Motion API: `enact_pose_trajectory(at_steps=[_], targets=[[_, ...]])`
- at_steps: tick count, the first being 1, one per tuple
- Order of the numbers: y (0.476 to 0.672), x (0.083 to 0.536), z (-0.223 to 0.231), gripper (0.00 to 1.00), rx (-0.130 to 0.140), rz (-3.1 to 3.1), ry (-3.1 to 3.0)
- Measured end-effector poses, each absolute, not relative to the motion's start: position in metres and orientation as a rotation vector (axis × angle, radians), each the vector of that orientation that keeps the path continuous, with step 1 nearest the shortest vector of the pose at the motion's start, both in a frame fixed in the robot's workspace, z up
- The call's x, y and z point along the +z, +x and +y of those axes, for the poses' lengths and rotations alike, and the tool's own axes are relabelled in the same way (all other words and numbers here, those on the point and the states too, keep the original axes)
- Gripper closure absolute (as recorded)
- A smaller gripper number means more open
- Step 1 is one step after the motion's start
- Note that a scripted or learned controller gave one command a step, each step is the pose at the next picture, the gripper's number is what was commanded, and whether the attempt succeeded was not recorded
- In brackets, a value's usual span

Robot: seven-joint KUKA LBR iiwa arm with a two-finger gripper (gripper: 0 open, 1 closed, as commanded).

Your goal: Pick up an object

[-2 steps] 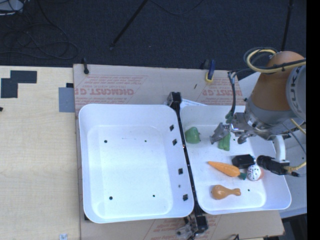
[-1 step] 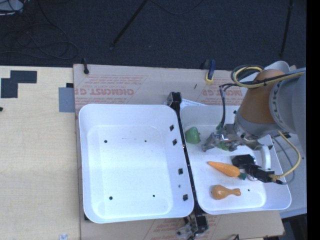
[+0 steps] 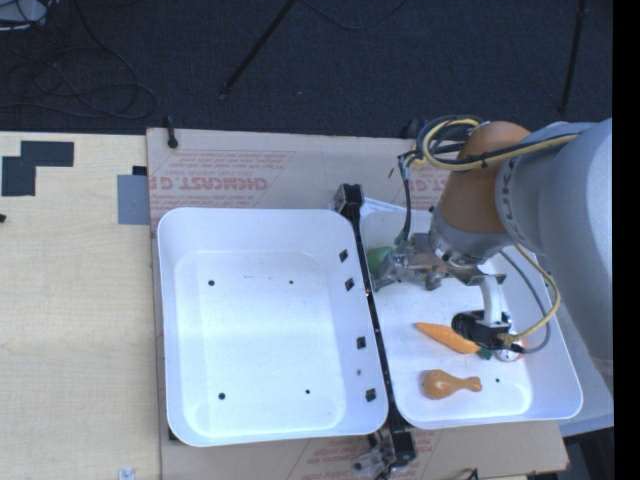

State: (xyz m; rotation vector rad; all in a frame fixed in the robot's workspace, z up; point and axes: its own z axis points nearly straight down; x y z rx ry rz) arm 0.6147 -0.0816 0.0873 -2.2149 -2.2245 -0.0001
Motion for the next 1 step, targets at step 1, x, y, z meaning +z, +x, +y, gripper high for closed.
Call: enact_pose_trajectory(at_steps=[1], targets=[[0.6134, 0.0972, -0.0849, 1.0, 0.004, -2.216, -2.22]])
